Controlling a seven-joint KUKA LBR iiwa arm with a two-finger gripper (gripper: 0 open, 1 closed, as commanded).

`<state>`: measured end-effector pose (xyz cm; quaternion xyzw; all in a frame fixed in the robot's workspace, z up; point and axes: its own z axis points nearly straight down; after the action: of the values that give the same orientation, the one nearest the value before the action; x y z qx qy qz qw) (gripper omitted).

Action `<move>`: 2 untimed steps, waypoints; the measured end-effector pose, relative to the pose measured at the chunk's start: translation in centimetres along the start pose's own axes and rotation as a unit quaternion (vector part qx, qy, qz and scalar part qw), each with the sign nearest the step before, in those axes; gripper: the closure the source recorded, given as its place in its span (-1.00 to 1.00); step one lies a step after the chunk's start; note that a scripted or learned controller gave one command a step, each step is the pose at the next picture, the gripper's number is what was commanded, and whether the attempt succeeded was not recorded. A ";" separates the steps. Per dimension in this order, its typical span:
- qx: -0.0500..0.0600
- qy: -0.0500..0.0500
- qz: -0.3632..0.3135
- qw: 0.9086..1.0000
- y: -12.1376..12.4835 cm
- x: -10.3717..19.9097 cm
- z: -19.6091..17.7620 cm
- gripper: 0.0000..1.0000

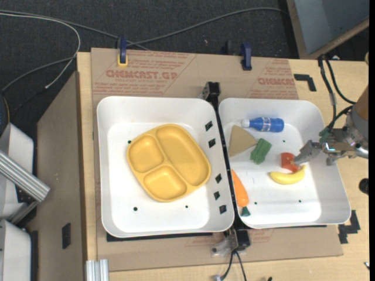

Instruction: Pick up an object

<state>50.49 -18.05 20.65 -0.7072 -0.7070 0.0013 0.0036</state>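
Beneath white bins, brown board.

Dark grey carpeted floor crossed by a thin pale cable. Brown cardboard-covered bench top, fastened with a yellow clamp and a blue clamp.

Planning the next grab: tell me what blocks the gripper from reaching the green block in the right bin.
The gripper sits at the right bin's right side. The red object and the banana lie directly by it, between it and the green block farther left. Nothing covers the block from above.
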 end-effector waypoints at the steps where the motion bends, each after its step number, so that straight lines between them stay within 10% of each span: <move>1: -0.001 0.000 0.000 1.000 -0.3 -0.6 4.5 -1.00; 2: -0.001 0.000 0.000 1.000 0.6 -1.0 10.1 -1.00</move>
<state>51.04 -19.02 10.54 -0.7072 -0.7070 0.0003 0.0026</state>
